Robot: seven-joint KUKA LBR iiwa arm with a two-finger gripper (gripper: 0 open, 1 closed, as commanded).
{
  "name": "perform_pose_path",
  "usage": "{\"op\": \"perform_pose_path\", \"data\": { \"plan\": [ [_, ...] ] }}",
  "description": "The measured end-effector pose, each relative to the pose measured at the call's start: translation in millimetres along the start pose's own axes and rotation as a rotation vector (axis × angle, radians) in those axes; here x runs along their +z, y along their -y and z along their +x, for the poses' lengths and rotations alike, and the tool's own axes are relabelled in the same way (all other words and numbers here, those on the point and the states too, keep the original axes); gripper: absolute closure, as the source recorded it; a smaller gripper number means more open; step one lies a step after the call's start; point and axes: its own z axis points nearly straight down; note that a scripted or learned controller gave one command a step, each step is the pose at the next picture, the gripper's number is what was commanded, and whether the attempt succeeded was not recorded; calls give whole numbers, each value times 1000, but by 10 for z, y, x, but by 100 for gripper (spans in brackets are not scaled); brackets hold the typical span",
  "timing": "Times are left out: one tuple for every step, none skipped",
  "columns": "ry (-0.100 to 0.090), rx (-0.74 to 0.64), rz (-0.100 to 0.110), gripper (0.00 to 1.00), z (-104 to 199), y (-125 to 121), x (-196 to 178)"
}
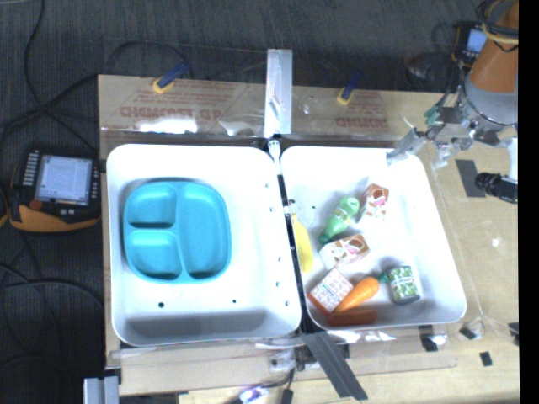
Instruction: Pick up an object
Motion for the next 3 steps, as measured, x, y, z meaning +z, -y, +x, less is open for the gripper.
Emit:
{"op": "perform_pose_path", "data": {
  "plan": [
    [3,-2,2,0,229,-116,1067],
    [5,-154,-1,0,154,-41,-110],
    [3,-249,2,0,79,-157,1026]
  ]
}}
